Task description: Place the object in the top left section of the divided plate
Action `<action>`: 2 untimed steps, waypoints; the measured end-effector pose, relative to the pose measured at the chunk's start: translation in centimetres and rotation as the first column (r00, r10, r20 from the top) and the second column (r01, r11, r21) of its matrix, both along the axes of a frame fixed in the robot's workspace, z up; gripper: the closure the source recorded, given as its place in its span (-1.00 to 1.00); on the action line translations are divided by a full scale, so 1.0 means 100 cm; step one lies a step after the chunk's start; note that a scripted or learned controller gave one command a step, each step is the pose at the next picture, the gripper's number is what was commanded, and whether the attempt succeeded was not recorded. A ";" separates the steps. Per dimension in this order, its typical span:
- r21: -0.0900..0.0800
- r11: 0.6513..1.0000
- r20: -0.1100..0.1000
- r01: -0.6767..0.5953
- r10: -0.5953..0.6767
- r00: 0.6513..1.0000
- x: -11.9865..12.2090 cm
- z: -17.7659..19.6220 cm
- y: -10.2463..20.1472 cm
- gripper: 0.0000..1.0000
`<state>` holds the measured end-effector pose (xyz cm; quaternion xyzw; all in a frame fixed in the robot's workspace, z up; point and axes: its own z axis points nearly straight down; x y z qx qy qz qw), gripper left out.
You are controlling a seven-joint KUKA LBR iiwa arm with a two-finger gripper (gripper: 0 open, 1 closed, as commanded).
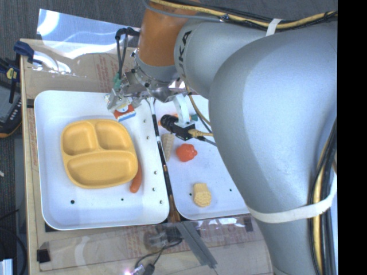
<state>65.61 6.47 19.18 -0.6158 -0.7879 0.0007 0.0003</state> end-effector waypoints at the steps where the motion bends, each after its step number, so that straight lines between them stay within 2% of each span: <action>1: -0.002 0.995 -0.004 0.100 -0.100 0.995 -0.044 -0.050 0.069 1.00; 2: -0.002 0.995 -0.003 0.101 -0.101 0.995 -0.044 -0.050 0.069 -1.00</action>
